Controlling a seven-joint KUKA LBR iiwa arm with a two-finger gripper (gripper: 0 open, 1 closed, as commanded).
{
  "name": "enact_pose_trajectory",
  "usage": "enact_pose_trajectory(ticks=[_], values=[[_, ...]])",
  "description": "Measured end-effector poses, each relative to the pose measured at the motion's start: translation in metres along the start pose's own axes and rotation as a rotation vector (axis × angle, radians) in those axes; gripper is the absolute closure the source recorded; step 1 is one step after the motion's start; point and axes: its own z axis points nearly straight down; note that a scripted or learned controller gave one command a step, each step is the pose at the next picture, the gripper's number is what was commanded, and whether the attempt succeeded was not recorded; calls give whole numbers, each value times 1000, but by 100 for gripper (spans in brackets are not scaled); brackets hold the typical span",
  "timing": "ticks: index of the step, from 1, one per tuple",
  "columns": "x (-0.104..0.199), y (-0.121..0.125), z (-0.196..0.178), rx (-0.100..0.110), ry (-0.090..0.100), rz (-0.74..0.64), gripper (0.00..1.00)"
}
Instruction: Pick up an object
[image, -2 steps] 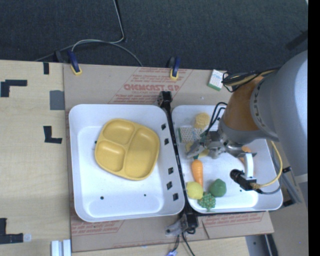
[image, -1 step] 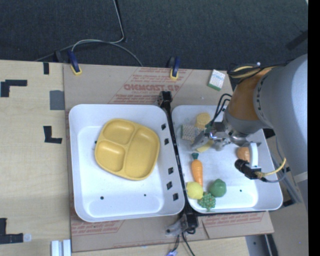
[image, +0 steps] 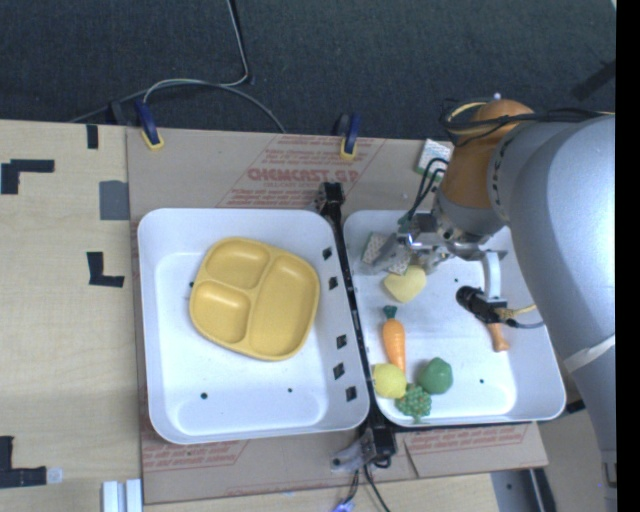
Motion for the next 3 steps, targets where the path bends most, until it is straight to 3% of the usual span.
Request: enact_pose_trajectory(ticks=[1, 2, 3], values=[[-1, 0, -11, -1, -3, -1, 100], [-1, 0, -10, 0, -3, -1, 0], [-36, 16, 1, 26, 7, 5, 0]])
